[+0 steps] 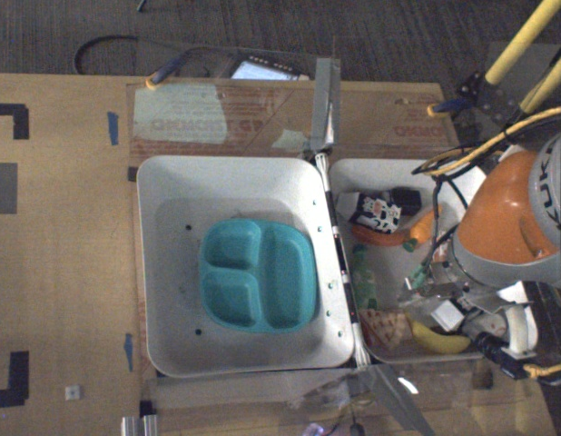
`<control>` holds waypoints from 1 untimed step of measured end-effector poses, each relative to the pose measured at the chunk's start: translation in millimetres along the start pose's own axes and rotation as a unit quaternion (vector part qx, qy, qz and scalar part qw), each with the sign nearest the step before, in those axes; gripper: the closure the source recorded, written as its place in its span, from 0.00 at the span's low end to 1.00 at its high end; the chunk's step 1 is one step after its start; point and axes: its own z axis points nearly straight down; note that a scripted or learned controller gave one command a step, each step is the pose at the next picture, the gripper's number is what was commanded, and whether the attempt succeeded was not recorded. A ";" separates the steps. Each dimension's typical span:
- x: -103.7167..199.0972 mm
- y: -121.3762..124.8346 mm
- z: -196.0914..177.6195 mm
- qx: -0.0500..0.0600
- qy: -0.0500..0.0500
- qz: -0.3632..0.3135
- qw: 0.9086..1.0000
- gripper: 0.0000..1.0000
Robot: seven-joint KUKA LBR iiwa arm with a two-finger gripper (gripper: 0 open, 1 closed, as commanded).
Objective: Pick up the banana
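Teal divided tray (259, 275) in left bin (162, 198); carrot (424, 227), black-white carton (378, 213) in right bin (353, 173).

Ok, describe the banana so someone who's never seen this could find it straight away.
Look in the right bin, the one the arm reaches over. Go to its near right corner, just under the gripper. The banana lies there, a short curved yellow thing, the plain yellow piece among the clutter.

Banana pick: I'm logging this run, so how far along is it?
Done: the arm has reached over the right bin. In hand: the tool hangs just above the banana, which lies on the bin floor near the front wall, beside a tan object. Left: gripping and lifting it.
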 end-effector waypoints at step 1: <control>0.0 0.0 0.1 0.000 0.000 0.000 1.000 0.00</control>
